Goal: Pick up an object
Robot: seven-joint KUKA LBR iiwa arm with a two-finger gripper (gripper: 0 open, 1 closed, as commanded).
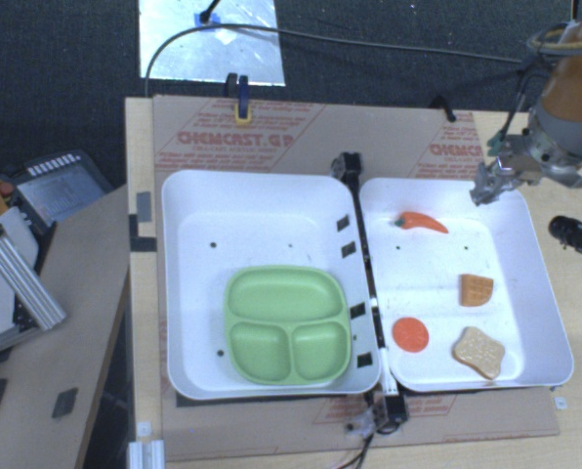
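We see a desk [301, 130] of printed cardboard on dark carpet, bearing two bins. The right bin [540, 291] holds a carrot [423, 223], waffle, red disc and toast. The end effector [488, 190] hangs over its far corner, too blurred to read.

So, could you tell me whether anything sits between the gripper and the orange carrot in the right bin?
Nothing visible does. The gripper hangs over the far right corner of the right bin, and the carrot lies to its left on bare white floor. The waffle, bread and red disc lie nearer the camera.
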